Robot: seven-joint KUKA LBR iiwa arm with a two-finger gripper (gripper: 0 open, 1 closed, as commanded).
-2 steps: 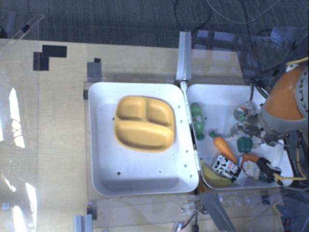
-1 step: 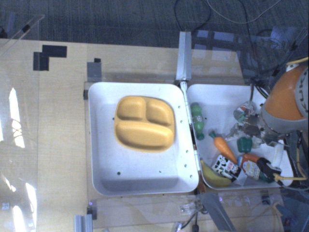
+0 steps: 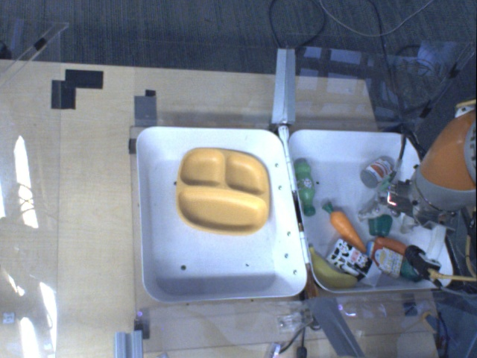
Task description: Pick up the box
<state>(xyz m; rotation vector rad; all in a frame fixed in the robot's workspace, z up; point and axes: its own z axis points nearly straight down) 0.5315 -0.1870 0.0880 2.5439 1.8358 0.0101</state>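
Observation:
The box (image 3: 348, 256) is small, with a black-and-white pattern. It lies in the right bin (image 3: 335, 151) near the front edge, resting partly on a banana (image 3: 330, 274). My gripper (image 3: 389, 203) hangs over the right side of that bin, above and to the right of the box and apart from it. The arm's orange band (image 3: 451, 162) sits just behind the gripper. A teal object (image 3: 381, 224) lies right under the gripper.
Around the box lie a carrot (image 3: 347, 230), a green bottle (image 3: 303, 186), a can (image 3: 377, 171), an orange-labelled bottle (image 3: 389, 258) and a dark green item (image 3: 414, 265). The left bin (image 3: 156, 222) holds a yellow divided plate (image 3: 222, 190).

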